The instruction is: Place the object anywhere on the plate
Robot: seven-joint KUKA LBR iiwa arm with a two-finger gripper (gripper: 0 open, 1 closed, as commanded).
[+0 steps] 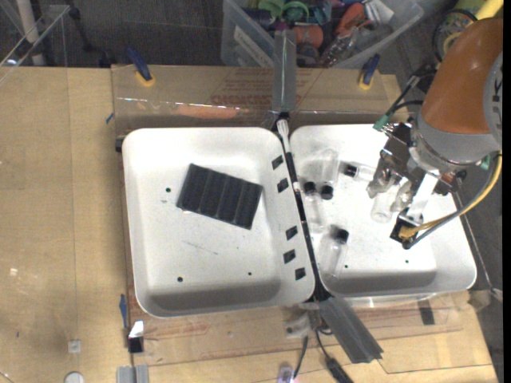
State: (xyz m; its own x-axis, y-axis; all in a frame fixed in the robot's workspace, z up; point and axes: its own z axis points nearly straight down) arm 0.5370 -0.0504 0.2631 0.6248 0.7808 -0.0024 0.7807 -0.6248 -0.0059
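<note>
A dark ridged rectangular plate (219, 196) lies flat and slightly turned in the left bin (152, 278). In the right bin (447, 270) lie small clear objects with black caps: one (349, 168) near the back, one (325, 189) close to the divider, and one (339, 234) nearer the front. My gripper (390, 191) hangs low over the right side of the right bin, to the right of these pieces. A clear shape (382, 207) sits just below it; whether it is held is unclear.
A ridge with black tabs (289, 214) divides the two bins. Behind the bench stands a clear crate (319, 14) of coloured toys. Blue clamps (142, 73) hold the back board. The orange-banded arm (467, 70) comes in from the right.
</note>
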